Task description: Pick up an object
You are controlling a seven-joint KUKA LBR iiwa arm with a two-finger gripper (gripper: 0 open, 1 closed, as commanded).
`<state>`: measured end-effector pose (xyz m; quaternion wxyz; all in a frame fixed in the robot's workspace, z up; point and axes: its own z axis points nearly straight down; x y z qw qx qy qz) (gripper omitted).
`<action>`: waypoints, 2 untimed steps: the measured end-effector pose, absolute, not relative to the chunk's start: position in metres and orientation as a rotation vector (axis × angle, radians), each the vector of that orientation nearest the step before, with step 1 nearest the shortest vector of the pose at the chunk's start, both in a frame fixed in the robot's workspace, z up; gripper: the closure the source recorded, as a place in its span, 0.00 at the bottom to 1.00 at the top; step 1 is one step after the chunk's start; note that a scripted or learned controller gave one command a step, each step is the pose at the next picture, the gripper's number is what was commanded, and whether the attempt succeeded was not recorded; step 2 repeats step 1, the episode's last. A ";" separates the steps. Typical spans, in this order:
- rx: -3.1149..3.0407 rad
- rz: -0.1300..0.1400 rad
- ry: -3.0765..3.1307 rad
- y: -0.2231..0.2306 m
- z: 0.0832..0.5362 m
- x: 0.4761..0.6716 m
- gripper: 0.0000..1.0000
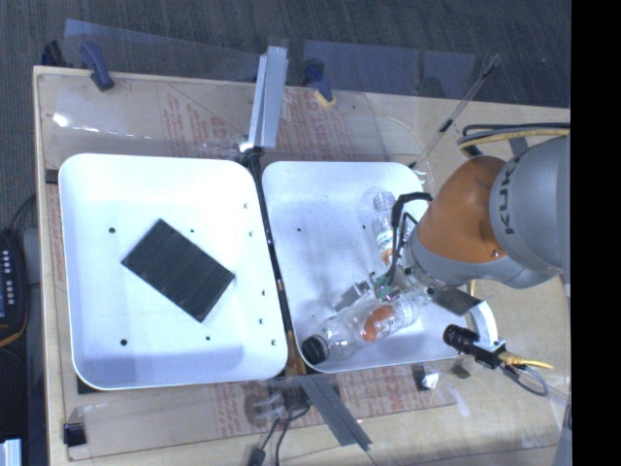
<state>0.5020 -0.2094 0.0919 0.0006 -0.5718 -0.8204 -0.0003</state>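
I am seeing two white bins: the left bin [87,260] and the right bin [310,221]. A dark grey, finely textured pad [179,269] is showing against the left one. In the right one, a clear bottle [364,325] is showing a black cap and an orange patch inside. The arm [524,212] is reading grey with an orange band. The bench [146,129] is showing tan with faint red lettering, and blue clamps [97,66] are marking its far edge.

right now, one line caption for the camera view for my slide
KUKA arm reaches into the right bin over clear plastic bottles; a dark flat pad lies in the left bin.
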 end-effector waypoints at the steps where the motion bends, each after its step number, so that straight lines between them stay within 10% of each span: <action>1: -2.094 0.003 -2.332 -0.158 0.091 0.509 0.00; 2: -2.094 0.003 -2.332 -0.158 0.091 0.509 0.00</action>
